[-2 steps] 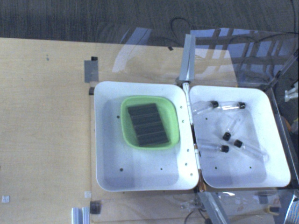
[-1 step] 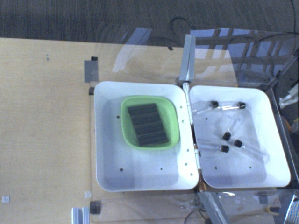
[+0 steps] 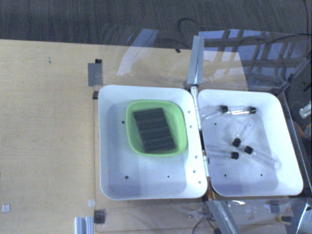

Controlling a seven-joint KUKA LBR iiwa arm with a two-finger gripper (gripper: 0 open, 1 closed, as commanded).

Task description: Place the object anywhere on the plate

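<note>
Bench point(image 3: 44, 145): pale wood, carrying two shallow white bins side by side.
Left bin point(image 3: 146, 186): holds the green plate point(image 3: 181, 126), square with rounded corners, toward the bin's far side.
Dark slab point(image 3: 154, 129): ridged, rectangular, lying flat on the plate, slightly turned.
Right bin point(image 3: 287, 145): touching the left bin along the shared edge.
Clear tubes point(image 3: 237, 111): several with black caps, scattered in the right bin, well apart from the plate.
Fingers: cannot tell their state.
</note>
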